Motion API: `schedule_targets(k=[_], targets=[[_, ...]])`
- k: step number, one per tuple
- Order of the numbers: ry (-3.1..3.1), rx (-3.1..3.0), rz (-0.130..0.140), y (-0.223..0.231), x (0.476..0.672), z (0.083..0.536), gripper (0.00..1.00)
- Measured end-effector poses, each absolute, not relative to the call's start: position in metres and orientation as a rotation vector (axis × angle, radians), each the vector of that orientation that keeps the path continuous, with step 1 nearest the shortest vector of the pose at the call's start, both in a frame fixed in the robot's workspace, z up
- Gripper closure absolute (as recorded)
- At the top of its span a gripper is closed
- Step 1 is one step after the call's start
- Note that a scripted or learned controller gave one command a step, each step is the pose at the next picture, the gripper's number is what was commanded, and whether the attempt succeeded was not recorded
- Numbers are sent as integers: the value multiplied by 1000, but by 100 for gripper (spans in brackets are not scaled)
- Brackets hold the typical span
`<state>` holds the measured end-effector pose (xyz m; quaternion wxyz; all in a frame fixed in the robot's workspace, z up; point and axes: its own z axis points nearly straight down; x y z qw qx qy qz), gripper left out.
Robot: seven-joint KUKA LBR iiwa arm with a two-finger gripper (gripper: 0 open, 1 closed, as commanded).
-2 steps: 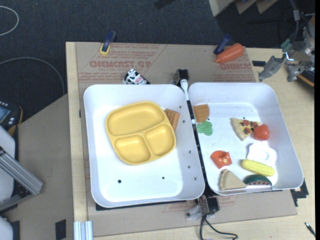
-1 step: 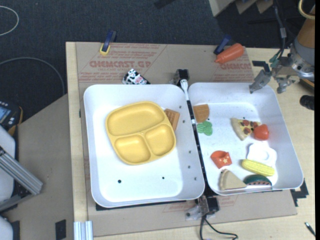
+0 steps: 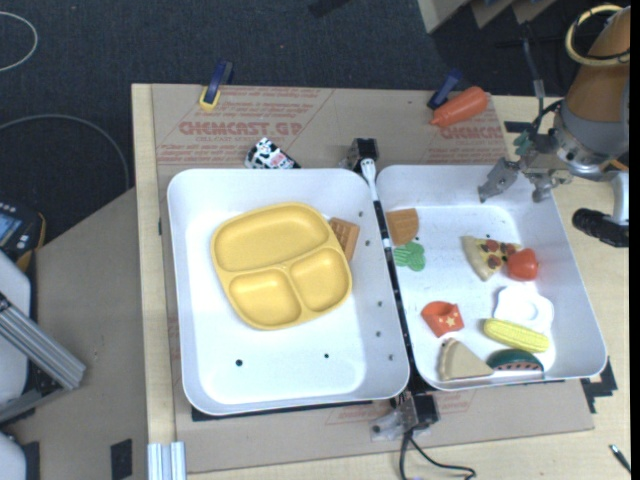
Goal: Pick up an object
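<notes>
The arm (image 3: 600, 78) is reaching in from the right and is cut off by the frame edge, so only the orange band and grey wrist are showing. The gripper (image 3: 518, 180) is hanging over the far right corner of the right bin (image 3: 590, 313); its jaws are standing apart, with nothing between them.

Toy food is lying in the right bin, some of it hard to make out. A pizza slice (image 3: 487, 256) is sitting touching a red tomato-like piece (image 3: 522, 263). A green item (image 3: 409, 257) is lying just beside an orange-brown block (image 3: 402, 225) near the bin's left wall. A small red piece (image 3: 442, 317) is sitting mid-bin. A white shape (image 3: 525, 306), possibly an egg, is lying partly under a corn cob (image 3: 516, 335). At the near rim a tan wedge (image 3: 459, 359) and a watermelon slice (image 3: 518, 362) are lying side by side; I cannot tell what the wedge is.

In the left bin (image 3: 200, 368) a yellow divided plate (image 3: 281, 265) is lying tilted, hiding most of a brown waffle-like piece (image 3: 346, 235) at its right edge.

Both bins are resting on a brown cardboard sheet (image 3: 310, 118) with red printing, laid on the table. An orange carrot-like thing (image 3: 460, 106), a blue and yellow clamp (image 3: 213, 87) and a small black-and-white item (image 3: 268, 154) are lying along its far edge. Dark carpet (image 3: 100, 28) is showing beyond, with a thin cable looping across it.
</notes>
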<state>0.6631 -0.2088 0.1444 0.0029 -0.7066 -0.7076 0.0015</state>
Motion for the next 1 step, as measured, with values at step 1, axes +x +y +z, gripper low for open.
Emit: schedule_targets(k=[1], targets=[[-2221,-2216,5,-208,663,91,0]])
